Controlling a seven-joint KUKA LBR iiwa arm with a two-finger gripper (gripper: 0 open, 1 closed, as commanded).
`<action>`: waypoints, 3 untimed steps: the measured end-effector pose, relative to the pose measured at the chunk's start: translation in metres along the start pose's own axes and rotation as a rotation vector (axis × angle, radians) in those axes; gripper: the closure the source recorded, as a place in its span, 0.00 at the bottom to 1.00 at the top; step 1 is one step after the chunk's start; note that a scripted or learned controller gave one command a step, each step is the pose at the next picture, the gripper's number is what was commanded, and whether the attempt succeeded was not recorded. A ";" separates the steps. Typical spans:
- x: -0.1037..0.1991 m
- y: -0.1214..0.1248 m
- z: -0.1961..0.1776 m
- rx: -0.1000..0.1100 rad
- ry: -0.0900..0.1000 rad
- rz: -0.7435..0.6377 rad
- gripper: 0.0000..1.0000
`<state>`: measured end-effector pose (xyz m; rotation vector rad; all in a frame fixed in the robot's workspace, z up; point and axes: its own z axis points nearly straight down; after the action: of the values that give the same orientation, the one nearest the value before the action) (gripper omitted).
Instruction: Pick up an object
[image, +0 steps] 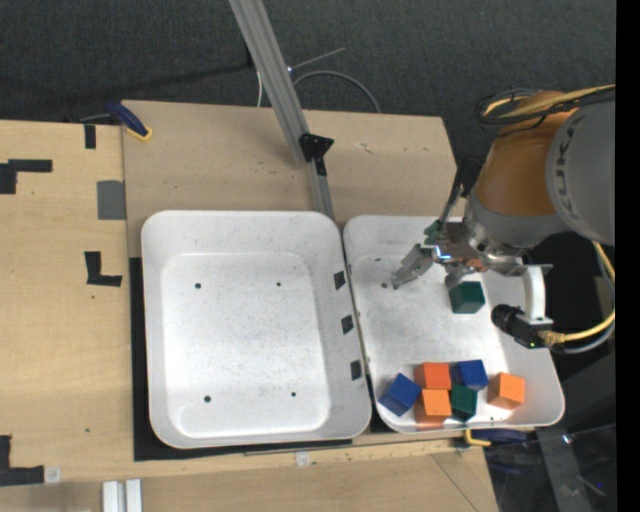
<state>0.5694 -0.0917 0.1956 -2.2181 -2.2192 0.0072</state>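
Hand (430, 262) is seen spread open, nothing gripped; green block (466, 296) lies just beside it, toward the right bin's (390, 240) near edge.

2 white bins (240, 225), 3 orange blocks (436, 376), 2 blue blocks (400, 393), 2 green blocks (466, 297)

Bench and floor, seen from above.
Pale wooden plywood bench top (250, 170) with black tape marks (25, 172) near its left edge; dark grey carpet floor (130, 45) beyond the far edge; slanted grey metal pole (278, 75); thin white cable loop (340, 85).
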 end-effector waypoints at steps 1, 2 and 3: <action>0.002 0.003 0.045 0.000 0.000 -0.001 0.00; 0.003 0.004 0.032 -0.003 0.001 -0.003 1.00; 0.004 0.012 -0.028 -0.011 0.000 -0.002 1.00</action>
<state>0.5818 -0.0873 0.2235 -2.2218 -2.2265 -0.0052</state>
